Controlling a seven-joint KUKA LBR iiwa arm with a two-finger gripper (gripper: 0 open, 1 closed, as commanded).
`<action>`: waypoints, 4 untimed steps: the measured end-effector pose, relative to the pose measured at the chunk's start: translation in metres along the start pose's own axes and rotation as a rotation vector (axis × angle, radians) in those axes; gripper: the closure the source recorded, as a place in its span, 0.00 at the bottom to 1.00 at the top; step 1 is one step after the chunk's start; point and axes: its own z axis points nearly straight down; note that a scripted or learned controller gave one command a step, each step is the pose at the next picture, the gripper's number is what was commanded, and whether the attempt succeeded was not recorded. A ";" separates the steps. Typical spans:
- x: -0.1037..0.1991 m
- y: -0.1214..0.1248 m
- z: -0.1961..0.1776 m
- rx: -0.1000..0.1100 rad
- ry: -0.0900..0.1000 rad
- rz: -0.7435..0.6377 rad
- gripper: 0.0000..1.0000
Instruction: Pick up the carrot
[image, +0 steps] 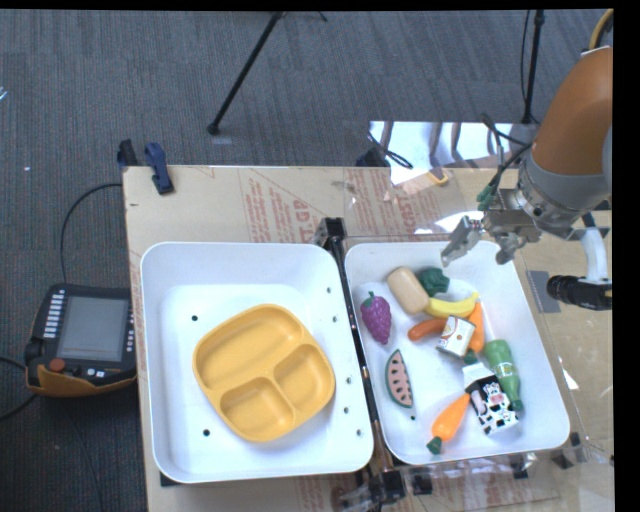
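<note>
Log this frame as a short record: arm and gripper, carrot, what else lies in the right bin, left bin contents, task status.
arm: reaches in from the right, gripper above the right bin's far edge
gripper: fingers spread, nothing between them
carrot: lying near the right bin's front, beside a milk carton
other items in right bin: grapes, watermelon slice, banana, green bottle
left bin: holds a yellow divided plate
status: carrot not yet picked up

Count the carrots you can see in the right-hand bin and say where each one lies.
2, perhaps more hidden. One carrot lies near the right bin's front edge, beside the milk carton. An orange piece, probably another carrot, lies behind the small box, partly covered.
</note>
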 end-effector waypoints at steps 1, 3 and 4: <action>-0.053 -0.035 0.103 0.012 0.002 -0.005 0.00; -0.070 -0.018 0.163 -0.014 0.008 0.227 0.00; -0.071 -0.021 0.158 0.001 0.010 0.229 1.00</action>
